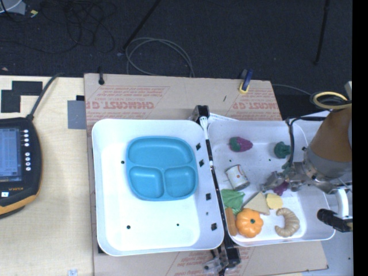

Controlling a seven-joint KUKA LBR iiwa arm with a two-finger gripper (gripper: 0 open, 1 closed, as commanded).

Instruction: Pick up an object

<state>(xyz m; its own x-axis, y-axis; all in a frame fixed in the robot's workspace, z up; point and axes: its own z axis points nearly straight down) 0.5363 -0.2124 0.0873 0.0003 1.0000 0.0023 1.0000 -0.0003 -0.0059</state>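
Glossy white bins (pixel 109 223), ribbed pumpkin (pixel 249 223)

By my tool (pixel 280 184) in the right bin (pixel 261 134) lie a purple piece (pixel 280 187), cheese (pixel 274 200), a croissant (pixel 288 221).

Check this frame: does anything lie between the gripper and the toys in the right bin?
Nothing visible does. The gripper is already low in the right bin, at a small purple toy, with the yellow wedge and croissant just below it in the view.
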